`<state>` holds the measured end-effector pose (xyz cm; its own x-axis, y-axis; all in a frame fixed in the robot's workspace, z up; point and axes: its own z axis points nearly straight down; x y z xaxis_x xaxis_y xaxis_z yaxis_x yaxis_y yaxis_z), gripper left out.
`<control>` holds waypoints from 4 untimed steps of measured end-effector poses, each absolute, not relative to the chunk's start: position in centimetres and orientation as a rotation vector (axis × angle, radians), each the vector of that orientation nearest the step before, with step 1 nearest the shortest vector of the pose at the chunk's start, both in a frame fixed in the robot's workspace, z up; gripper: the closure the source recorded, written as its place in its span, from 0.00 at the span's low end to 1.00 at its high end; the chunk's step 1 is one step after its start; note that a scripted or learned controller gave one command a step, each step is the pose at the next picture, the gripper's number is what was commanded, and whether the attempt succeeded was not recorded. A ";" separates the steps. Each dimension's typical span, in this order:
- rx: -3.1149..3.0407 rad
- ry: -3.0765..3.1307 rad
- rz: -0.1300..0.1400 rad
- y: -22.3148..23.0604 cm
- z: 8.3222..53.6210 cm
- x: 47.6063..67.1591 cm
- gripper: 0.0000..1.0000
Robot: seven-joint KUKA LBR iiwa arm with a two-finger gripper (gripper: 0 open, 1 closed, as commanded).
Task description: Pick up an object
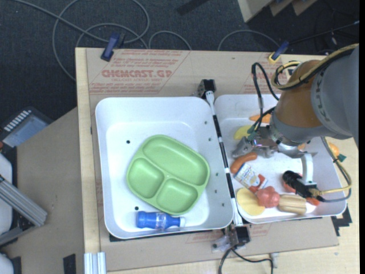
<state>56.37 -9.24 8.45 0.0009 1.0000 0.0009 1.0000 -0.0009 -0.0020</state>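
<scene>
Gripper (pixel 255 145), its state impossible to tell, is hovering in the right bin (pixel 228 108) just above an orange carrot (pixel 244 160) among toy foods.

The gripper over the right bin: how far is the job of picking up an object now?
Done: the arm has reached into the right bin, and the gripper is low among the small objects. In hand: nothing that I can confirm; its tip is too cluttered to judge. Left: the grasp and lift. The pink toy lies in that bin; the green tray and blue bottle in the left bin.
</scene>
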 end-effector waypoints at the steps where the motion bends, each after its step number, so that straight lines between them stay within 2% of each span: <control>1: -2.223 -2.222 -0.001 -9.6 8.4 57.4 0.00; 2: -2.221 -2.219 0.002 -9.7 8.4 52.1 0.00; 3: -2.223 -2.220 -0.001 -9.6 9.4 52.2 1.00; 4: -2.221 -2.224 -0.004 -4.3 18.5 54.5 1.00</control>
